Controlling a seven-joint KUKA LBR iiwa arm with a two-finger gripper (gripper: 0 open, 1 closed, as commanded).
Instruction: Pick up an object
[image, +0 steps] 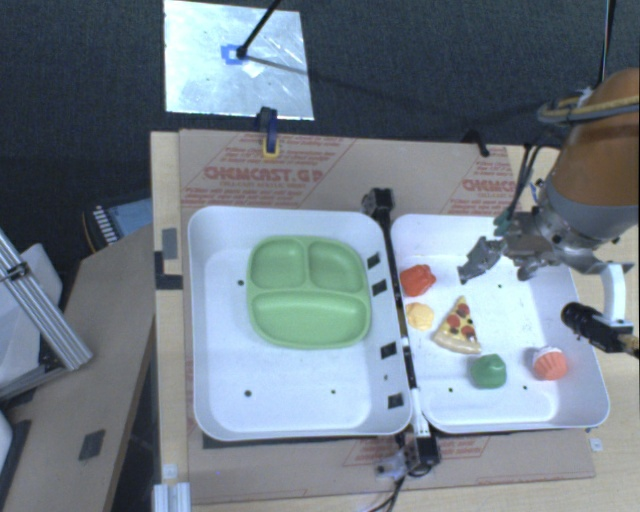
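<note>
Hovering over the right bin (575, 330), gripper (482, 258) near its back edge; open or closed, cannot tell. Below it a pizza slice (459, 327) lies flat, long axis running toward the back, tip pointing at the gripper. Red piece (417, 279), yellow piece (420, 317), green block (488, 372), cupcake (549, 363) nearby. Green plate (307, 292) in left bin (215, 330).

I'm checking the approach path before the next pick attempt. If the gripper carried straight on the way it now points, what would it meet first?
The gripper points toward the view's lower left. Along that line the red toy comes first, with the yellow piece just beyond. Its height above the right bin is unclear, so it might pass over them.
</note>
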